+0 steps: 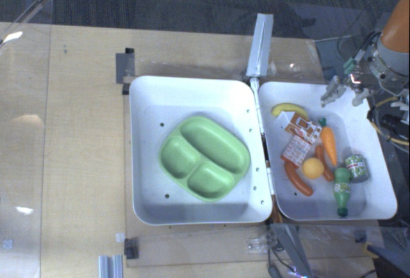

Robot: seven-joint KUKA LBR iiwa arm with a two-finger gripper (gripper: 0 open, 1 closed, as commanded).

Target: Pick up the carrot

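The carrot point(328, 144), orange with a small green top, lies lengthwise in the middle of the right bin point(378, 161). My gripper point(343, 91) hovers over the bin's far right corner, above and to the right of the carrot and well apart from it. Its two fingers point(331, 92) are spread and nothing is between them.
Around the carrot lie a banana point(288, 109), a snack packet point(300, 139), an orange ball point(312, 168), a red sausage point(299, 179), a green bottle point(342, 188) and a small can point(357, 168). The left bin point(144, 142) holds a green divided plate point(204, 156).
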